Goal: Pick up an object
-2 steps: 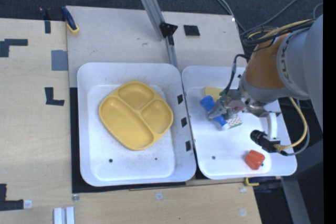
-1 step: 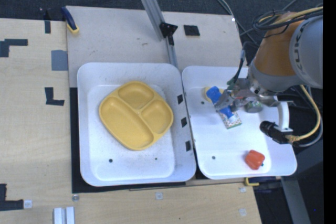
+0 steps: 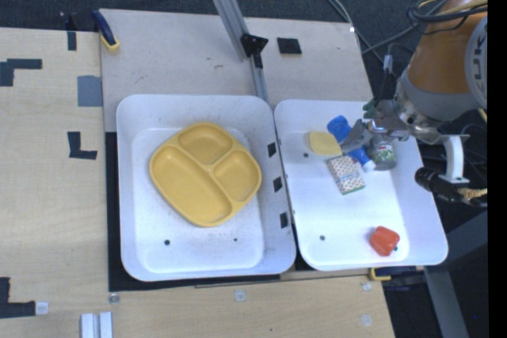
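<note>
Scanning left to right: two shallow white bins side by side.
Left bin (image 3: 131, 170): one yellow plastic divided plate (image 3: 206, 172) — three compartments, lying flat, not my concern.
Right bin (image 3: 420, 245): five loose pieces — one pale yellow flat piece (image 3: 322, 143), one blue plastic block (image 3: 339, 127), one patterned small box (image 3: 347, 174), one greyish round item (image 3: 384, 155), one red-orange rounded toy (image 3: 384, 241) near the front, well apart.
My gripper (image 3: 371, 132): low over the cluster, just beside the blue block — probably targeting it; grip state, I cannot tell.

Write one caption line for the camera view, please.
Gripper lowered among small objects in right bin; yellow divided plate in left bin.
</note>
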`<state>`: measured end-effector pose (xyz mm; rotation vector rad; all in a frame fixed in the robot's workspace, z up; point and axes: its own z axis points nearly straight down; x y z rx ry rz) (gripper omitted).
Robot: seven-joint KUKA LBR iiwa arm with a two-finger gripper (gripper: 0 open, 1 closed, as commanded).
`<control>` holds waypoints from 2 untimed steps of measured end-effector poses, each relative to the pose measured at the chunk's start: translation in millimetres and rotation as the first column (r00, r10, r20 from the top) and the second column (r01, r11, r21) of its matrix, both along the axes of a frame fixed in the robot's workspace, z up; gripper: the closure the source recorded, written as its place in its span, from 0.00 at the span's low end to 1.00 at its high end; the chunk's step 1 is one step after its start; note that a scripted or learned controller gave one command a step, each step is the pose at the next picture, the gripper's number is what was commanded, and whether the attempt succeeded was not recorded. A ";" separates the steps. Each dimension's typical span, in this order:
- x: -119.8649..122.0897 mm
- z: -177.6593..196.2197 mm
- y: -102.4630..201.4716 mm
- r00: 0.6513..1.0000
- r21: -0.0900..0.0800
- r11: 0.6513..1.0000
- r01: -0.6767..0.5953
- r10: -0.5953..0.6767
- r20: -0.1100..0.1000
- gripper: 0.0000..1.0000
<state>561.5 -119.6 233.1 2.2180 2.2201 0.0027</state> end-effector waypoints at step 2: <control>-2.8 39.8 72.5 1.000 0.002 1.000 -0.006 0.006 -0.006 1.00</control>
